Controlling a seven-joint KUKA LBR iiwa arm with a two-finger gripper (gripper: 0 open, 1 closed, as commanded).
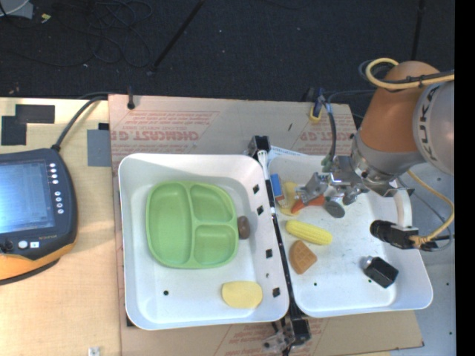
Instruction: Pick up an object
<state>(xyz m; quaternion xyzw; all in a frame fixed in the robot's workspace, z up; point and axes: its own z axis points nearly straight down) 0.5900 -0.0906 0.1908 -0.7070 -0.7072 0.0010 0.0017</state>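
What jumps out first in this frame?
The green divided tray fills much of the left bin, with a pale yellow piece below it and a small brown thing at its right edge. The arm's gripper sits low over the right bin, at an orange item near the bin's top left. Just below lie a corn cob and a tan wedge; a black block lies lower right.

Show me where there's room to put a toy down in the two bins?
Left bin: bare floor in front of the green tray, left of the yellow piece. Right bin: bare middle between the corn and the black block. It is crowded at the back, around the gripper.
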